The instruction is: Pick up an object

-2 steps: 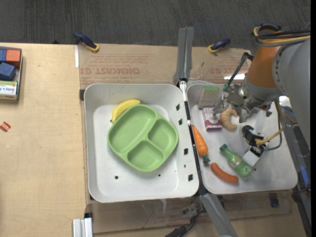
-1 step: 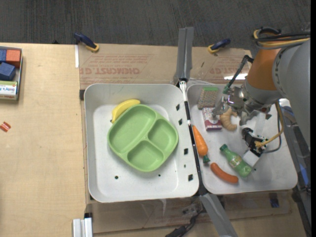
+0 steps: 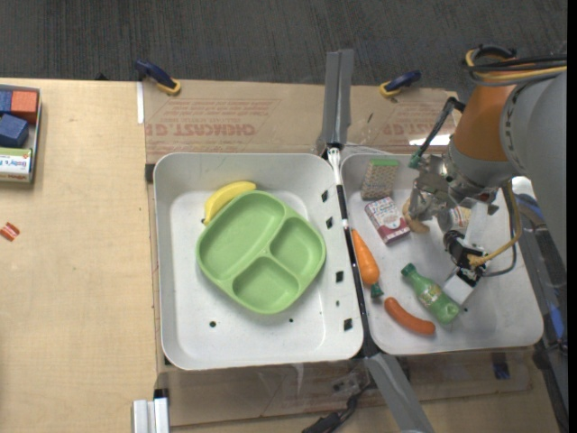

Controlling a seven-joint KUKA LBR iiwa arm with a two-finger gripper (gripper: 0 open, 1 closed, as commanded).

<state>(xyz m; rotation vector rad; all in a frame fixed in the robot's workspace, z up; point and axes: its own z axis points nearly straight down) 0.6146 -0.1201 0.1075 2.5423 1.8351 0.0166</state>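
My gripper (image 3: 425, 207) hangs over the back middle of the right bin (image 3: 505, 332), just right of a small pink-and-white box (image 3: 388, 219). A green-topped box (image 3: 380, 177) lies behind the pink one. An orange carrot (image 3: 364, 258) rests along the bin's left wall. Toward the front right, a green bottle (image 3: 431, 294) lies on its side, with a red sausage-shaped piece (image 3: 410, 316) in front of it. The wrist body and its cables hide the fingertips.
The left bin (image 3: 180, 332) holds a green divided plate (image 3: 261, 251) with a yellow banana (image 3: 225, 197) tucked behind it. A metal divider (image 3: 338, 106) runs between the bins. Coloured blocks (image 3: 16, 120) sit at the bench's far left.
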